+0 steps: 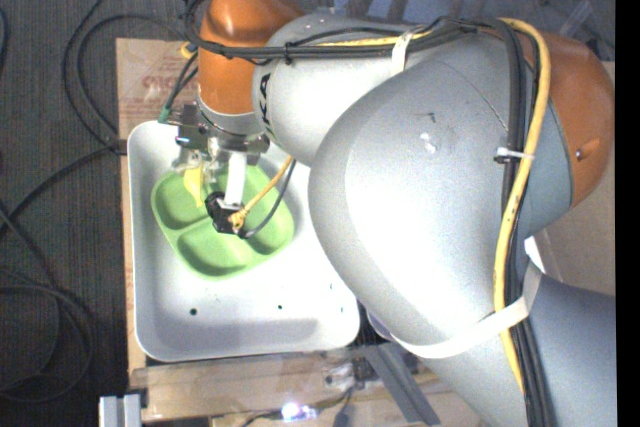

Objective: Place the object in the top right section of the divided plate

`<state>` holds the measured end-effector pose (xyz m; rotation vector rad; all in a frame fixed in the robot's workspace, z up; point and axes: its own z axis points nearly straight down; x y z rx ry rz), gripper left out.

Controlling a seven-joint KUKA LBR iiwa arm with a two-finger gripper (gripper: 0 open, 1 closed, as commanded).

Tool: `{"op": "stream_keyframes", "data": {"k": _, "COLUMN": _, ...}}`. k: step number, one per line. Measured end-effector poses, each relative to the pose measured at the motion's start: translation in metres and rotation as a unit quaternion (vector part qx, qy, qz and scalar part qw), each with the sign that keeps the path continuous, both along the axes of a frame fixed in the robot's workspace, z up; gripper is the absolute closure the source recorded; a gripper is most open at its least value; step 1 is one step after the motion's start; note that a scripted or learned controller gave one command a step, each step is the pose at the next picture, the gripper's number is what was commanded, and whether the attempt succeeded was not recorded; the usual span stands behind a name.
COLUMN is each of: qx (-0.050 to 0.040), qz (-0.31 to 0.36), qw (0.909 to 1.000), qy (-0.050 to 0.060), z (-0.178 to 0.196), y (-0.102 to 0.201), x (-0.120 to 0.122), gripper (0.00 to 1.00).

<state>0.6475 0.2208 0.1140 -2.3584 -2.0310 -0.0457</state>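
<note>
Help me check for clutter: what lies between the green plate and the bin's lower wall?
Camera view: bare bin floor, just tiny dark specks, between green plate and lower wall.

You get even, fairly bright overhead light. Soft glare sits on the big rounded grey arm shell [430, 215], a mild shadow pools in the shallow white plastic bin [240, 315], and focus looks slightly soft throughout.

Arm [430, 185] reaches in from the right, bulky grey links across the right half of the view, elbow high and near the camera. Orange band [235, 40] sits upper left, wrist [225, 110] just under it, pointing down. Gripper [220, 177] hangs below the wrist, low, roughly vertical. Yellow cable [513, 215] runs along the near link.
</note>
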Motion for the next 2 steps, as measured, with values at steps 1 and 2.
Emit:
{"op": "stream_keyframes", "data": {"k": 1, "qx": 0.0005, "qz": -0.012, "qw": 0.9999, "qy": 0.0, "z": 0.0001, "y": 0.0001, "x": 0.0002, "gripper": 1.0}}
{"op": "stream_keyframes", "data": {"k": 2, "qx": 0.0006, "qz": -0.028, "qw": 0.9996, "qy": 0.001, "z": 0.0002, "y": 0.0002, "x": 0.0001, "gripper": 1.0}}
